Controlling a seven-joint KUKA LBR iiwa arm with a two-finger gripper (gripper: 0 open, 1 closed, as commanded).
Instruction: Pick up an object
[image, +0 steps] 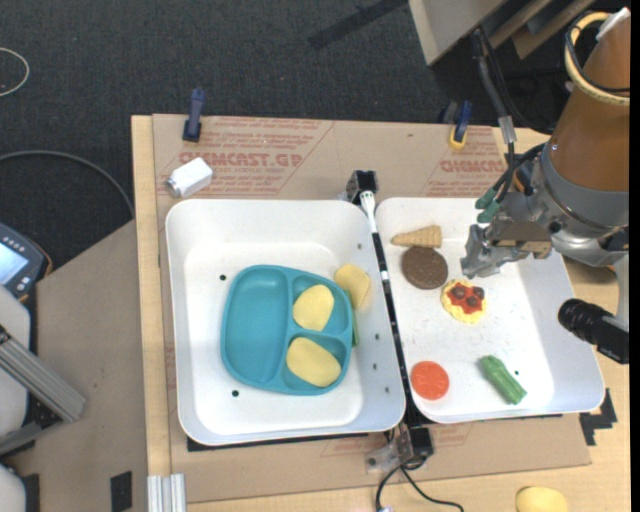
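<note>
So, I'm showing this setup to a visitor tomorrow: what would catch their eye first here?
Probably the blue divided plate in the left bin, with yellow food pieces in two compartments and a third against its rim. Next, the grey arm's tool in the right bin, just above the small pizza toy, beside a brown cookie and an ice cream cone.

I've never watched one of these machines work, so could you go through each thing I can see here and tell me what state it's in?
gripper: low over the right bin, just above the pizza toy, holding nothing visible.
pizza toy: flat in the right bin.
brown cookie: flat.
cone: on its side.
orange disc: flat.
green piece: lying down.
blue tray: in the left bin, carrying two yellow pieces; a third sits at its edge.
</note>
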